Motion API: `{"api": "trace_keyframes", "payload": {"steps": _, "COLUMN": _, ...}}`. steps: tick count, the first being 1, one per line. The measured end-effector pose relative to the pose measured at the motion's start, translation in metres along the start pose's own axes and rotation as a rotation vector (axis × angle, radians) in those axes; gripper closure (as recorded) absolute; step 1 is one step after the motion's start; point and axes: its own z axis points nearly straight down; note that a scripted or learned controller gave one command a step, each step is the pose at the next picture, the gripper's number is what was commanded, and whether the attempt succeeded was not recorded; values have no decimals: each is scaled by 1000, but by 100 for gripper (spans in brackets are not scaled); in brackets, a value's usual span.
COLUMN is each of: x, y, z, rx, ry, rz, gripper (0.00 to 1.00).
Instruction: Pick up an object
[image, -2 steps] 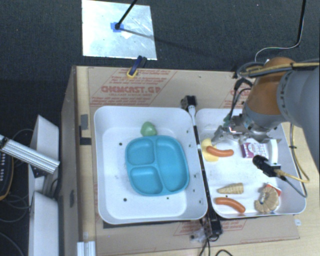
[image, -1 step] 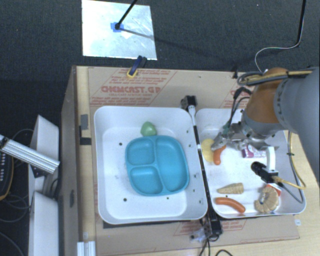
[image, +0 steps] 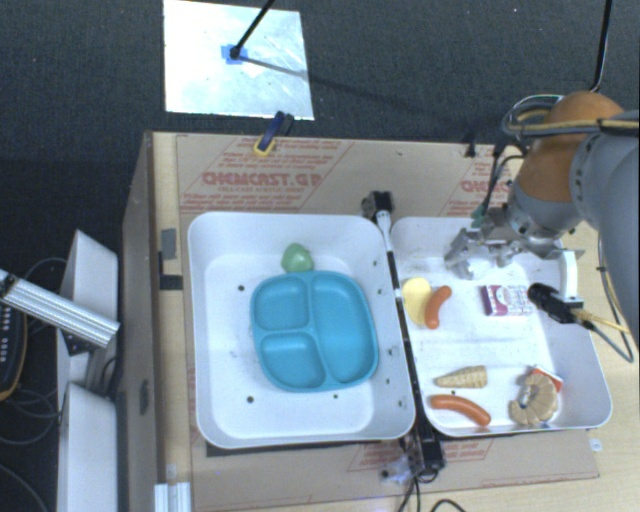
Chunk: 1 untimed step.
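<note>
1. We see a big brown board (image: 300, 165) with red writing on it, and two shallow white bins sit side by side on top.
2. The left white bin (image: 225, 400) holds a blue plastic tray with three sections (image: 312, 330). A small round green thing (image: 297, 258) touches the tray's far edge.
3. The right white bin (image: 575, 345) holds the small food toys.
4. The grey robot arm with the orange band (image: 570, 170) reaches in from the right, over the far part of the right bin.
5. The silver two-finger gripper (image: 480, 252) hangs over the far left part of the right bin. We cannot tell if its fingers are open or closed, and we see nothing between them.
6. A little red and white box (image: 505, 300) lies near the gripper, toward the right wall.
7. A yellow lemon-shaped toy (image: 415, 296) lies by the left wall of that bin, and a short orange-red sausage (image: 437, 306) touches it.
8. A tan cone (image: 462, 377) lies nearer the front.
9. A long orange-red sausage (image: 462, 408) lies at the front edge.
10. A lumpy brown and white cookie-like toy (image: 535, 396) sits in the front right corner.
</note>
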Motion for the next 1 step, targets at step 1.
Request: {"api": "trace_keyframes", "payload": {"steps": 1, "x": 51, "y": -41, "z": 29, "rx": 2, "ry": 2, "rz": 0, "gripper": 0}}
